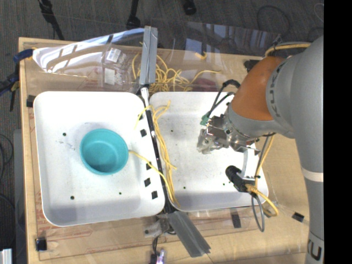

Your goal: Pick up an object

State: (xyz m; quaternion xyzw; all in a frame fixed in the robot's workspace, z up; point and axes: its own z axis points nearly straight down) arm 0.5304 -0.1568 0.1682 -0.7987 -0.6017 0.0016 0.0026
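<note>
The claw [208,143] is down inside the right bin [190,194], hovering low over its white floor, and from this angle there is just no telling how it is set, the metal tip is too small and cluttered to read. Nothing can be made out in its grip. Above the claw sits the grey arm [297,92] with its orange band [258,89], cables looping around the wrist. Now the object: the teal bowl [104,151] lies well apart from the claw, over in the left bin [55,202], on the far side of the divider [151,153] where the two bins meet. The bowl sits upright, mouth up, roughly mid-bin. Between the claw and the bowl, yellow cords [162,147] trail along that divider and spill a little into the right bin. Beyond the bins from the claw, a tangle of more yellow cord and clear plastic sheeting [82,59] rest on the tabletop [275,224].
</note>
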